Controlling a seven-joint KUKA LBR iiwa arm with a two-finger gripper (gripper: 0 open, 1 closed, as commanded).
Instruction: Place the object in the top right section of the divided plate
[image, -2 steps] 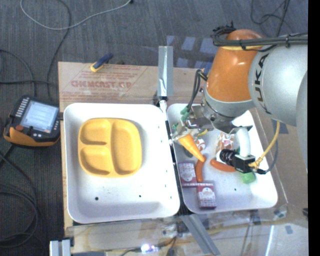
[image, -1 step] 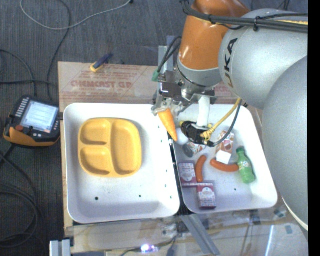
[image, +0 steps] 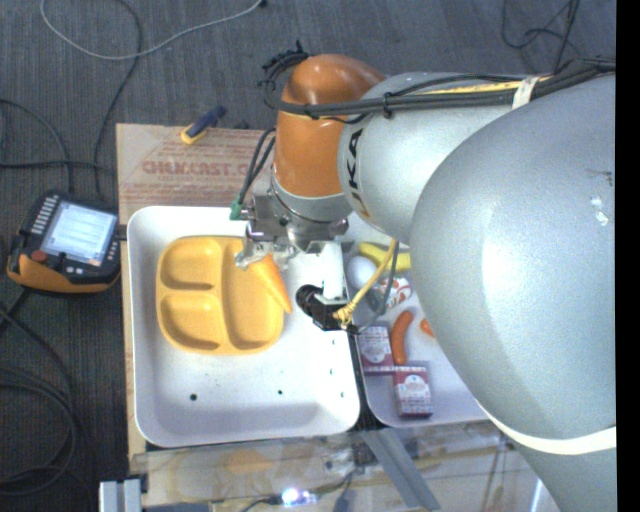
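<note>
Gripper (image: 262, 258) hangs over right edge of yellow divided plate (image: 200, 300) in left bin (image: 240, 410). Orange carrot-shaped piece (image: 273, 283) sits just under fingertips, at plate's right rim; cannot tell whether claw is clamped on it or apart. Piece looks light, stiff, smooth plastic, likely slippery; tapered, so best held across thick middle.
</note>
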